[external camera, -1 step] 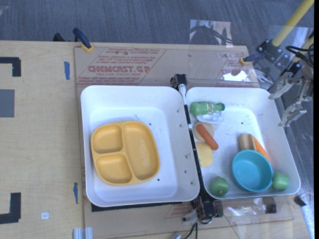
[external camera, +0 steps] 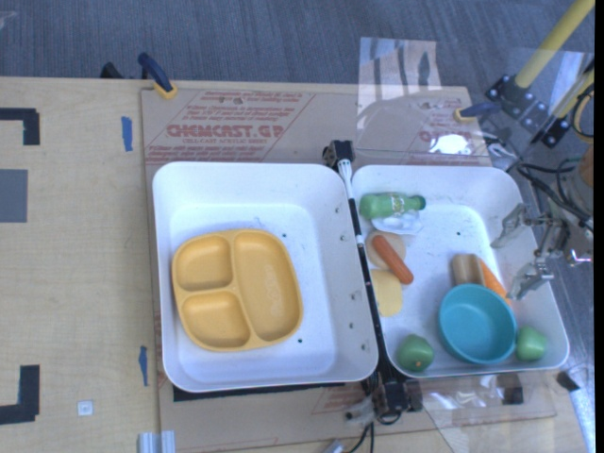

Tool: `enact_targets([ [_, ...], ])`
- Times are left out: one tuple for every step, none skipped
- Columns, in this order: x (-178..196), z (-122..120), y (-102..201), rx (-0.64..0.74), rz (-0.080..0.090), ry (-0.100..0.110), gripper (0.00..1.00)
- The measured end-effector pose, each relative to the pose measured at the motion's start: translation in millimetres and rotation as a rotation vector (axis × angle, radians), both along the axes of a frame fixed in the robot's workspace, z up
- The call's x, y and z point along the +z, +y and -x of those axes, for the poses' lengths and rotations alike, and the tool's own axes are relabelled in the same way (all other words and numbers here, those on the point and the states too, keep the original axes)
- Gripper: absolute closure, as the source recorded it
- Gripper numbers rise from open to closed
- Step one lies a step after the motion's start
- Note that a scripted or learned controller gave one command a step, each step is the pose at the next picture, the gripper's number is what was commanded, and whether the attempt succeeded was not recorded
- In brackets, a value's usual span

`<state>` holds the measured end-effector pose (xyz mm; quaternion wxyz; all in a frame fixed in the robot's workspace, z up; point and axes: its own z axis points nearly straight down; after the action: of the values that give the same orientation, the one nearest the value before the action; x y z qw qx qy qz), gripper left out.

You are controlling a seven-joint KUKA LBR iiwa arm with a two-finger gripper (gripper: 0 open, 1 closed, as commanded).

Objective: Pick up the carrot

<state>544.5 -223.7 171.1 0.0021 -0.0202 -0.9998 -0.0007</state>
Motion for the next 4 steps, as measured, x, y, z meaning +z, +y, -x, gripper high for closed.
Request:
enact_targets([
  [-79.8,-30.2,-0.8,-0.005,0.006,-0.015,0.0],
  [-67.5,-33.7,0.5,-0.002,0.008,-0.025,1.0],
  [17.0,-18.3,54.3,-0.061,0.003,-0.021,1.0],
  [23.9,-18.0,53.4,-0.062,0.005,-0.021,1.0],
])
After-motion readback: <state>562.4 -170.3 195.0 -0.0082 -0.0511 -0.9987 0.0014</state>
